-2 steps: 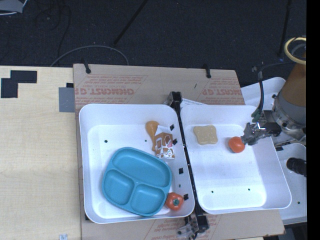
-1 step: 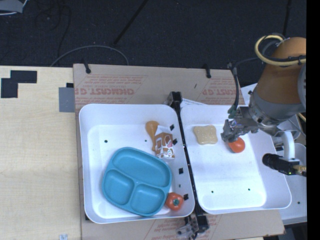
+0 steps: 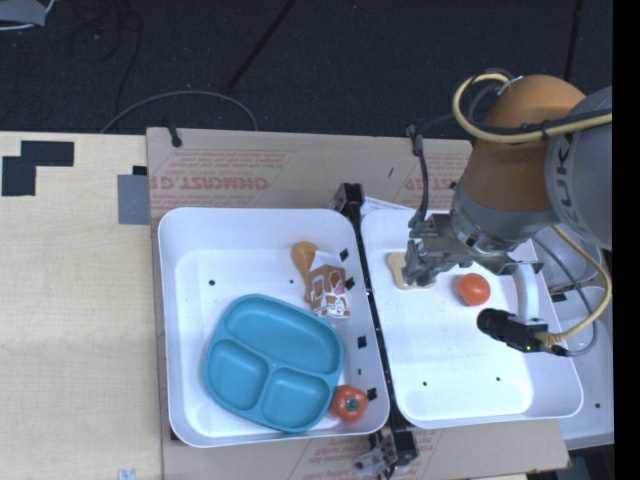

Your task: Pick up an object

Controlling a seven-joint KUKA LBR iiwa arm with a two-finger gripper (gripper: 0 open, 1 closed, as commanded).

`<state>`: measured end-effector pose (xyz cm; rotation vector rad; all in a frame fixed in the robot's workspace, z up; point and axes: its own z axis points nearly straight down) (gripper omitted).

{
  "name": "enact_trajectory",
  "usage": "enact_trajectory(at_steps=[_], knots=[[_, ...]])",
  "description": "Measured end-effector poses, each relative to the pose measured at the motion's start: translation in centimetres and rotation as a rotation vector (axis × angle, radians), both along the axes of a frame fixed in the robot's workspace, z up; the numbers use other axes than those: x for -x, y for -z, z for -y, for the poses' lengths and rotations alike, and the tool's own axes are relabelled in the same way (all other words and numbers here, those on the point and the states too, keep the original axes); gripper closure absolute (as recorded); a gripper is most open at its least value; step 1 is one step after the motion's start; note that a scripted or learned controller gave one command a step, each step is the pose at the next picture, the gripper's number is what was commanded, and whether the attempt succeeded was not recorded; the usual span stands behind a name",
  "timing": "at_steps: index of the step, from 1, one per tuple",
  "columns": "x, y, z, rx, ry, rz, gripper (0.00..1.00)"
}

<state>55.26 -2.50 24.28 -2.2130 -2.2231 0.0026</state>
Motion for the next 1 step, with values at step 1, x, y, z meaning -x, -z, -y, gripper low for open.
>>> enact_trajectory(at_steps=[1], knots=[[-0.91, -0.44, -4.84, 0.000, 0.000, 0.002, 1.00]])
